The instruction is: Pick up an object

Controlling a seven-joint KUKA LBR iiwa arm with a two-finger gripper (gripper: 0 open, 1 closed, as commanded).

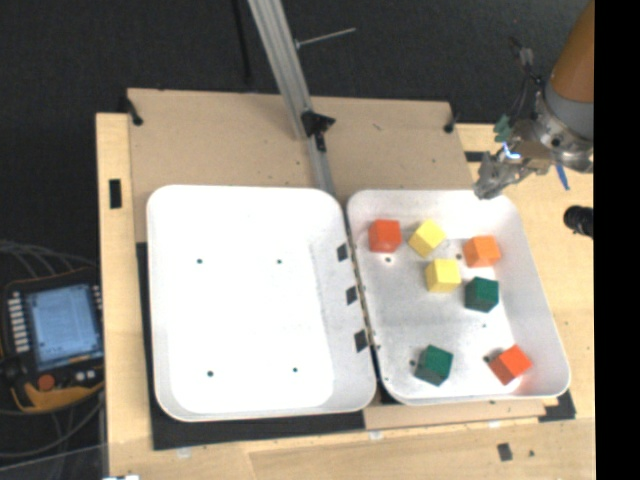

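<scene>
The right bin (535, 298) holds several small blocks. Three orange ones lie at the far left (384, 235), the far right (482, 250) and the near right corner (510, 364). Two yellow blocks (427, 237) (443, 274) sit near the middle. One green block (481, 294) lies right of the yellow pair, another (434, 364) near the front. My gripper (490, 184) hangs above the bin's far right corner, up and to the right of the far-right orange block, with nothing visible between its fingers.
The left bin (170, 298) stands beside the right one. A slanted metal pole (285, 63) runs down to the gap between the bins at the back. A handheld control pendant (55, 328) lies off the bench's left edge.
</scene>
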